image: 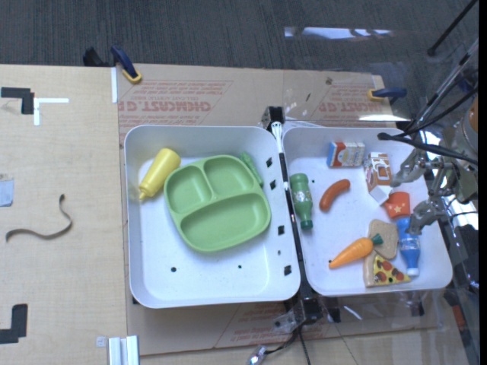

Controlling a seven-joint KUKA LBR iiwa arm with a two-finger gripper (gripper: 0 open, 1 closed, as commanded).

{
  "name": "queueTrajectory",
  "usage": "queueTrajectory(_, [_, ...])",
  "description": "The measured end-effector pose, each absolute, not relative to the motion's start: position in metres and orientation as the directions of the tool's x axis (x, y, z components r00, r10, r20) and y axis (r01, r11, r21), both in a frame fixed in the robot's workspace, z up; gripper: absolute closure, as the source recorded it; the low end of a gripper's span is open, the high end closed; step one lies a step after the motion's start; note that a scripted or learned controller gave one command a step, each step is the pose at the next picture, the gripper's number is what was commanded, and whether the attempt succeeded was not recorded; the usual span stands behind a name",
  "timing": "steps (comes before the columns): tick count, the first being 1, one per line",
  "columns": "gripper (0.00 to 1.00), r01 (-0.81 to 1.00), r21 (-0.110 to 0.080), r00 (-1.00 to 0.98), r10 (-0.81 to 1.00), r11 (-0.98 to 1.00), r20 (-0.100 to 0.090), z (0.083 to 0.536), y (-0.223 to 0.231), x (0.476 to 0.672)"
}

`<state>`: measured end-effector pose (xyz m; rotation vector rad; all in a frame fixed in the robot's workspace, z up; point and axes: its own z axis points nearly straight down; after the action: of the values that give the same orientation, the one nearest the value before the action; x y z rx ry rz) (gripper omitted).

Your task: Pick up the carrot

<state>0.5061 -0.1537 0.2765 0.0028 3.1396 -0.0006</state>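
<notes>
On the left the bench [53, 280] is bare wood with a thin dark cord [42, 230] lying curled on it. Next comes the left bin [152, 284], which holds a yellow mustard bottle [157, 172] lying against the upper left edge of a green divided plate [218, 202]. Across the divide, the right bin [319, 280] begins with a green bottle [301, 200] lying along its left wall, then a red sausage [334, 194] set at a slant, with a small orange-and-white carton [346, 154] above it. The carrot [351, 252] lies lower down in this bin, near the front, pointed tip toward the left and green top at the right, where it touches a tan slice of bread [386, 237]; a pizza slice [386, 271] sits just below it. Further right lie a blue bottle [409, 249] and an orange-red piece [396, 203]. The gripper [426, 192] hangs over the bin's right side, well apart from the carrot, and whether its jaws are spread or closed I cannot tell. The carrot looks like a light, stiff plastic toy with a smooth, tapering body, so it would likely slip if pinched near the tip; the thicker middle, across its width, seems the surest place to take hold, keeping clear of the bread.
</notes>
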Motion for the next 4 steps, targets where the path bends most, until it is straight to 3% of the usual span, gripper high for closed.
queueTrajectory(1, [0.0,0.082,0.0,-0.997,0.082,0.997,0.0,0.162,-0.134,0.478])
queueTrajectory(2, [0.0,-0.098,0.0,-0.995,-0.098,0.995,-0.001,0.092,-0.107,0.478])
queueTrajectory(3, [1.0,-0.103,-0.001,-0.995,-0.103,0.995,-0.004,0.101,-0.106,0.48])
queueTrajectory(4, [1.0,0.197,0.0,-0.98,0.197,0.98,-0.003,0.126,-0.108,0.485])
